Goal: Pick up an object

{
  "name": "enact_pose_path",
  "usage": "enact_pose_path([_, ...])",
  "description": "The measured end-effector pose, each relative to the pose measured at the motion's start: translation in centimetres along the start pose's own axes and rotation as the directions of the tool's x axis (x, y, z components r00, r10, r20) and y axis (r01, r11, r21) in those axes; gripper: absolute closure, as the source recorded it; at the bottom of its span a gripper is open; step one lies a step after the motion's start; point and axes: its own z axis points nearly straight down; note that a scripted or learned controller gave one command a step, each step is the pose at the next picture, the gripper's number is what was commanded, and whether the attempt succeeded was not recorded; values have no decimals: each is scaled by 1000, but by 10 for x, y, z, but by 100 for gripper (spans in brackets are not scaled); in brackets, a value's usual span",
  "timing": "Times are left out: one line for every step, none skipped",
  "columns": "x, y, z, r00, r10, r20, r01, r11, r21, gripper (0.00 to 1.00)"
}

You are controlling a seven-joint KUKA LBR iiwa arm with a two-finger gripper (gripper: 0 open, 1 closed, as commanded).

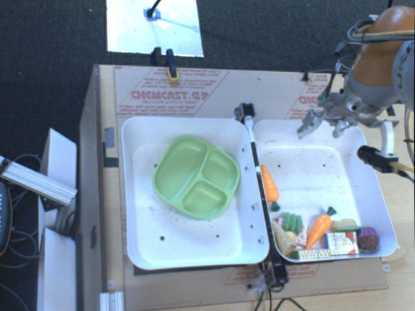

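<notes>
Where the right bin (363, 173) slopes toward the camera, its near edge holds a packed heap of toy food: a small printed carton (338, 243), a purple grape-like piece (368, 239), a green pod-shaped piece (293, 223), and a carrot (318, 230) lying tilted across the pile. These touch one another, so lifting any single one looks awkward. A second carrot (269, 184) lies a little farther back, apart from the heap and just beside the divider between the bins. It looks like the easiest pick: probably light, hard plastic, smooth and slightly slippery, tapered toward one end. I would close across its thicker middle, fingers square to its length, not on the narrow tip, where it could squirt out. The nearness of the bin wall may crowd one finger.

In the left bin (139, 238), a pale green divided plate (196, 176) rests alone near the centre, stiff and broad, poor for a narrow grip.

Farther back, the gripper (324, 126) hangs above the far rim of the right bin, its two fingers spread apart with nothing between them, well apart from both carrots. Behind the bins lies a printed cardboard sheet (168, 89).
</notes>
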Motion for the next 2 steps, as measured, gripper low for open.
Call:
enact_pose_path([-9,-104,99,1000,3,-1,-3,1000,5,0])
enact_pose_path([28,-153,128,1000,2,-1,-2,1000,1,0])
